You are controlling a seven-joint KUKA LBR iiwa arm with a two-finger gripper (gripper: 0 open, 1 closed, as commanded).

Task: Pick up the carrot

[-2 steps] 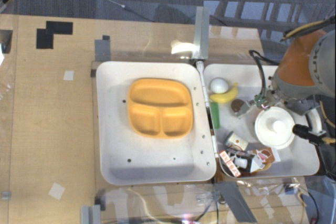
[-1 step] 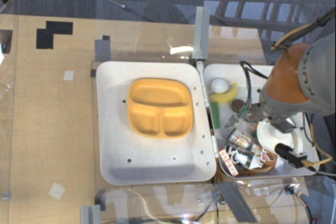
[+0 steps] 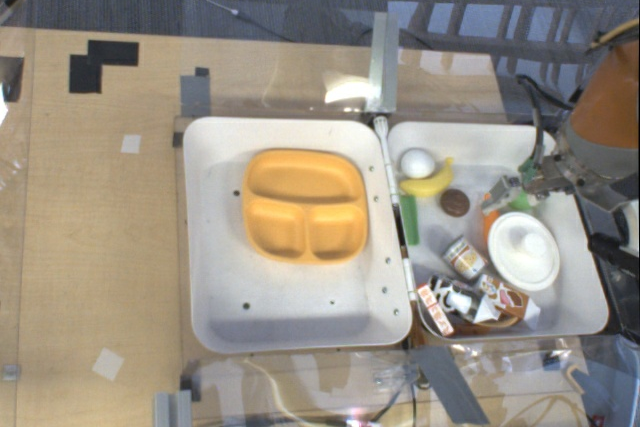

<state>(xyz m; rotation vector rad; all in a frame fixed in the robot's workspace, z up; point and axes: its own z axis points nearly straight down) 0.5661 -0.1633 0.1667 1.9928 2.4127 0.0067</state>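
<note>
Hand (image 3: 520, 183) hovered in the right bin (image 3: 590, 310) over the carrot (image 3: 492, 205) beside the white bowl (image 3: 523, 250), its grip unreadable; a good grasp likely needed centring first.

End effector (image 3: 522, 185) above carrot (image 3: 490, 207)

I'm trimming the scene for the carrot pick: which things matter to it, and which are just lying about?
For the job: carrot, partly hidden beside the white bowl; end effector close by it.
Lying about: banana, white ball, brown disc, small can, white bowl, yellow divided plate in the left bin.
</note>
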